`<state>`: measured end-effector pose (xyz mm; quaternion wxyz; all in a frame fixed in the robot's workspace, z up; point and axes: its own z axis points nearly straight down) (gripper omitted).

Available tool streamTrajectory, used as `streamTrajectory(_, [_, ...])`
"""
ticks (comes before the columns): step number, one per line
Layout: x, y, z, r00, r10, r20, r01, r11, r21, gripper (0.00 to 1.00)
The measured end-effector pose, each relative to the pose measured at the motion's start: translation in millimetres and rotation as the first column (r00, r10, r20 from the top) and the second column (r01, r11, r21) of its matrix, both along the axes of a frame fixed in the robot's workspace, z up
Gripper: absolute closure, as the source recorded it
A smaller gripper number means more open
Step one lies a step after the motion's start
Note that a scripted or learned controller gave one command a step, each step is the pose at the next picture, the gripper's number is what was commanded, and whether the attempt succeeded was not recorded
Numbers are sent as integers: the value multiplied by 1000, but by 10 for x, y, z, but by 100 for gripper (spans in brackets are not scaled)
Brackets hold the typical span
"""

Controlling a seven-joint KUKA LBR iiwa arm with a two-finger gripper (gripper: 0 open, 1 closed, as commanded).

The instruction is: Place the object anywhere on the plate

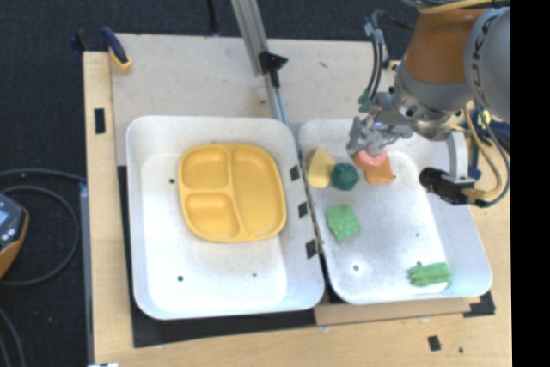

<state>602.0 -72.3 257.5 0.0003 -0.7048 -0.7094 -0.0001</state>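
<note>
The orange block (378, 168) lies in the right bin (455, 271), its long axis slanting slightly down-right, directly beneath the gripper (371, 142). The arm (443, 39) reaches in from the right, wrist down. The gripper's opening cannot be told. The yellow 3-compartment plate (232, 190) sits in the left bin (155, 271).

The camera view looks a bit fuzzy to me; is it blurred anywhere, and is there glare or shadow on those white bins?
In the camera view the picture is soft all over, so small things like the gripper lack fine detail. The left bin and right bin look bright and a little washed out, without sharp glare spots. Shadows are faint; the yellow plate casts almost none. The floor around the bench is dark.
</note>
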Motion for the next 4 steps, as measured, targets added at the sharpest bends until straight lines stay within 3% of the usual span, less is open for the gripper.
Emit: streamTrajectory(4, [426, 1830, -91, 1000, 0, 3, 0, 1000, -1, 100])
